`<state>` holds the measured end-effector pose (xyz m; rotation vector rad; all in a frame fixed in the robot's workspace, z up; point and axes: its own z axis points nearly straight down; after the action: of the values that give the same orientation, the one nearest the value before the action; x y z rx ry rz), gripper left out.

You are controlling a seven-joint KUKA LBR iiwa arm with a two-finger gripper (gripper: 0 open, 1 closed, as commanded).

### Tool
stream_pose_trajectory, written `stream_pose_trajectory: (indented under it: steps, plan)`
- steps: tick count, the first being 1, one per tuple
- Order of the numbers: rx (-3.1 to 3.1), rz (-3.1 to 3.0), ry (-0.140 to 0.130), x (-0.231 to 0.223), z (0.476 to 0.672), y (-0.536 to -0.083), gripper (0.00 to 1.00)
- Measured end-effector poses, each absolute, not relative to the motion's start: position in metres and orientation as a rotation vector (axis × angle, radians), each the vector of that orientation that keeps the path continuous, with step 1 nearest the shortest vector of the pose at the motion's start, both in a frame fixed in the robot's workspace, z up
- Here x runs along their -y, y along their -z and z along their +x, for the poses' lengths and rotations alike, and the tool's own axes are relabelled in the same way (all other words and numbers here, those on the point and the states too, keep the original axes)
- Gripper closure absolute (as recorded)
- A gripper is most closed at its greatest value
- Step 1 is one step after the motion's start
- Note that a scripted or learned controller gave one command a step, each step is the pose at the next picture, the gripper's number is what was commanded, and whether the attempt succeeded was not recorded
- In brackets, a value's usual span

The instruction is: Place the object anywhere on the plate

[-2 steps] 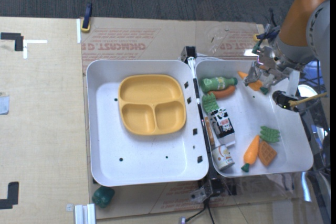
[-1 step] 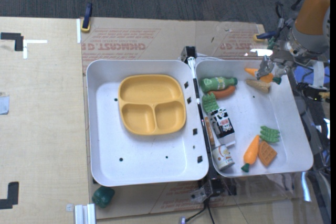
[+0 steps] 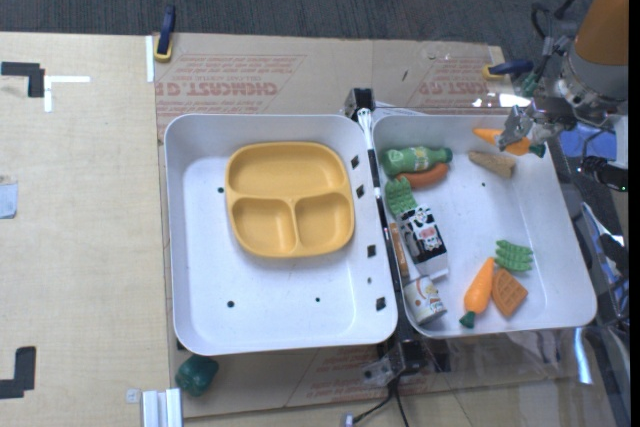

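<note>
Because the plate (image 3: pixel 291 198) lies in the left bin (image 3: pixel 190 245) and all the small things lie in the right bin (image 3: pixel 560 245), the step in hand seems to be the pick, with the carry to the left coming after it. The gripper (image 3: pixel 522 129) stands over the far right corner of the right bin, just beside a small orange piece (image 3: pixel 489 135) and close to a tan stick-shaped piece (image 3: pixel 491 163). From this view I cannot tell if the pincer is apart or together, and I cannot tell if it touches the orange piece; nothing is clearly between it. I judge that the orange piece is the object to take, but this is only a guess from where the arm is.

To do the pick well, the arm should come down straight over the middle of the piece, not over its end, because the bin wall is very near and could block one side. The tan piece is near too, so it could be pushed away. Once lifted, the object must pass over the divider (image 3: pixel 372 205) between the bins, high enough, then be released above the plate, in any of the three compartments.
</note>
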<state>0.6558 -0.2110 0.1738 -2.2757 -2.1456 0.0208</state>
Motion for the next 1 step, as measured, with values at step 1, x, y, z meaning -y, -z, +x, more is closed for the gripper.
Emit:
stream_pose_trajectory:
  steps: [1]
  plan:
    - [2.258, -2.182, -0.010, 0.2187, 0.6582, -0.1886, 1.00]
